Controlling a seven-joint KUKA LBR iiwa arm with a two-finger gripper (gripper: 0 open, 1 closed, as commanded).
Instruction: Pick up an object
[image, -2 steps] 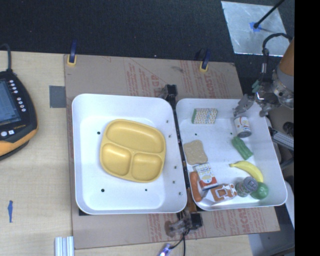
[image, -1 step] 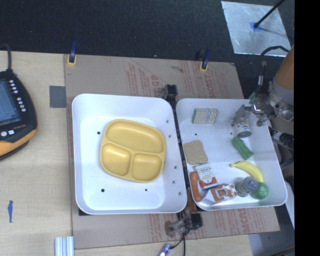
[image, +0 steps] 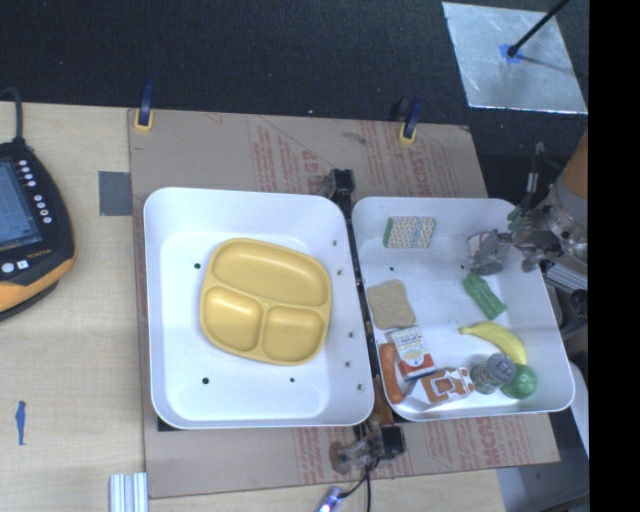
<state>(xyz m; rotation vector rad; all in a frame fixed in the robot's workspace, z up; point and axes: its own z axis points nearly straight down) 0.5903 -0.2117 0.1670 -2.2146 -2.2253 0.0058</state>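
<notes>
Listing bench contents, seen from above at a slant.

Left white bin (image: 160, 300), centre-left of frame: holds one yellow divided tray (image: 266, 300), three compartments, lying flat near the bin's middle.

Right white bin (image: 440, 275), centre-right of frame, edge touching the left bin's. Contents, top to bottom:
- pale patterned sponge (image: 409, 232), upper left part of the bin, apart from the rest.
- green cucumber-like piece (image: 484, 296), right of centre, lying at a slant.
- tan bread slice (image: 390, 303), left side, near the shared wall.
- yellow banana (image: 496, 339), lower right, just below the green piece.
- small white-and-red carton (image: 410, 350), just below the bread slice.
- orange carrot-like piece (image: 389, 372), lower left corner, along the wall, beside the carton.
- red-and-white packet (image: 446, 386), bottom edge, lying flat.
- grey round can (image: 490, 373), lower right, just beside the packet and under the banana.
- green lime-like ball (image: 523, 381), lower right corner, touching or almost touching the can.

Gripper (image: 486, 255), grey metal, reaching in from the right edge, over the upper right part of the right bin, just above the green piece. Jaw state: cannot tell, too blurred and small. Nothing visibly between them.

Surroundings: brown cardboard sheet (image: 290, 150) under both bins, fixed at the top by two blue-and-yellow clamps (image: 145, 108); orange-and-grey control pendant (image: 28, 225) at far left on the wooden bench (image: 60, 400).
</notes>
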